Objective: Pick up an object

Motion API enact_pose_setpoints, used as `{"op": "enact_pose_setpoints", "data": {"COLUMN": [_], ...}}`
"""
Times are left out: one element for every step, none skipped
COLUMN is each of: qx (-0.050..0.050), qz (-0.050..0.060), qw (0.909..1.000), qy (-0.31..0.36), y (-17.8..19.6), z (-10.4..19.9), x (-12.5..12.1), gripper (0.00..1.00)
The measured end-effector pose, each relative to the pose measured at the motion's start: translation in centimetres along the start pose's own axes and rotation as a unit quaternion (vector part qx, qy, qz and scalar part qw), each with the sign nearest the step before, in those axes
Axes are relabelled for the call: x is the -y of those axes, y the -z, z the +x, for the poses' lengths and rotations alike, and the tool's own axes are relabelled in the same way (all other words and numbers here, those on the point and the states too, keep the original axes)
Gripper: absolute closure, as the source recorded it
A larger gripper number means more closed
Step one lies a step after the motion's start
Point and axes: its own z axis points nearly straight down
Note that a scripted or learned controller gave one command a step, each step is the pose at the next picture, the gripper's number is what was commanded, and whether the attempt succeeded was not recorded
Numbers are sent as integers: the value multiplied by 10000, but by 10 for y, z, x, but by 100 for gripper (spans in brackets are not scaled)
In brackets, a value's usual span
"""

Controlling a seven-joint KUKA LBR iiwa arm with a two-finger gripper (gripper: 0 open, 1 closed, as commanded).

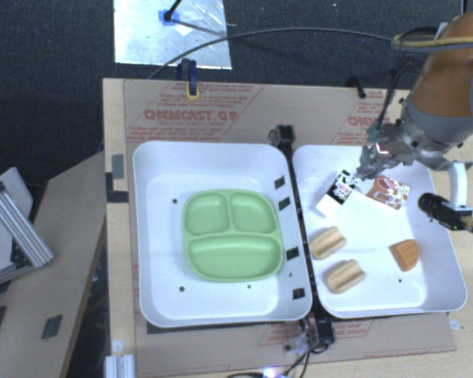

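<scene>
White carton lies tilted; gripper hangs just beside it.

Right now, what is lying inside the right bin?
The right bin holds two bread rolls, an orange piece, a white box and a red-white packet, partly covered by the gripper.

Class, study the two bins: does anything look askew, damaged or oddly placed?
Nothing looks damaged or spilled. The green divided plate lies flat in the left bin. In the right bin, the small white box and red-and-white packet lie tilted beside the end effector, while three bread-like pieces lie scattered.
</scene>
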Motion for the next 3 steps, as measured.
{"op": "enact_pose_setpoints", "data": {"qx": [-10, -14, -14], "qz": [21, 27, 27], "qw": [10000, 10000, 10000], "qy": [22, 31, 22], "y": [-15, -25, -34], "z": [50, 112, 158], "x": [-15, -20, -24], "gripper": [100, 100, 100]}}
